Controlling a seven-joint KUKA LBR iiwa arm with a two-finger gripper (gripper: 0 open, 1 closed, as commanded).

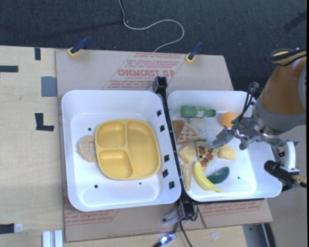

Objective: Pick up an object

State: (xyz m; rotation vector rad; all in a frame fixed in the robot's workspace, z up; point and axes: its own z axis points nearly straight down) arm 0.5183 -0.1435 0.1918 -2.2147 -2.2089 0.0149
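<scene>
We see two shallow white bins side by side on a sheet of cardboard [144,71] that is clipped to the bench. The left bin [80,104] holds a yellow divided tray [127,149], with a pale round cracker [85,148] tucked against and partly under the tray's left edge. The right bin [247,187] carries the clutter of toy food: a green bottle [197,111] lying on its side near the far wall, an orange ball [228,119] to its right, a triangular pizza slice [188,133] below the bottle, a yellow cheese wedge [187,153], a small printed card [204,155] with red spots, a pale yellow block [226,153], a banana [203,177] and a dark green pepper-like piece [218,175] just beside the banana. The arm comes in from the right, its orange band above the wrist, and the gripper [220,139] is low over the right bin, between the orange ball and the pale yellow block. We can make out one dark finger slanting down toward the printed card, but we cannot tell how far apart the fingers stand, and we see no object between them. A thin cable [154,24] loops across the dark floor beyond the bench.
</scene>
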